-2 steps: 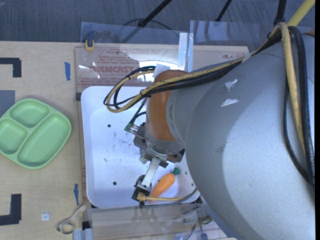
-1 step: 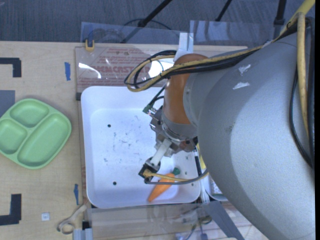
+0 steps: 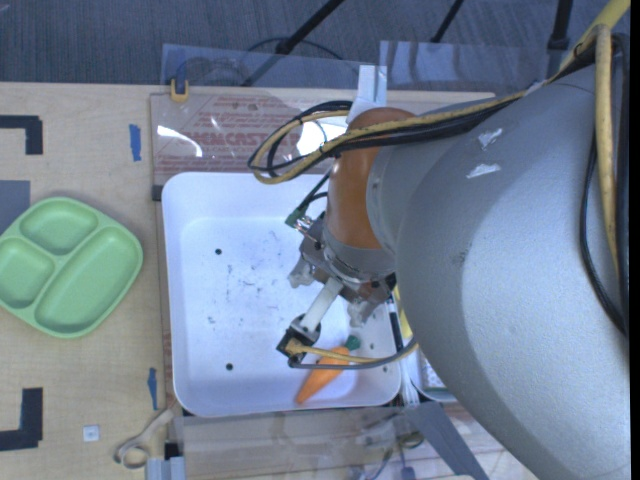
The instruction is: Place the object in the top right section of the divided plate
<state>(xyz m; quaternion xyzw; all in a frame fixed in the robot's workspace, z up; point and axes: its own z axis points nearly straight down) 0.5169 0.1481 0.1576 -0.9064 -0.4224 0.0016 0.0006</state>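
Observation:
An orange carrot (image 3: pixel 322 379) lies in the white bin (image 3: pixel 215 268), close to its front right corner, with its thin end pointing at the front wall. My gripper (image 3: pixel 352 320) hangs just above and behind the carrot, pointing down into the bin. The wrist and the big grey arm hide most of it. The green divided plate (image 3: pixel 118 236) sits on the wooden bench left of the bin, well away from the gripper, with two small sections and one large one.
The bin's white floor has a few dark specks and scuff marks. A clear plastic sheet (image 3: pixel 240 128) lies behind the bin. Blue tape marks and black corner marks sit on the bench (image 3: pixel 80 148) around the plate.

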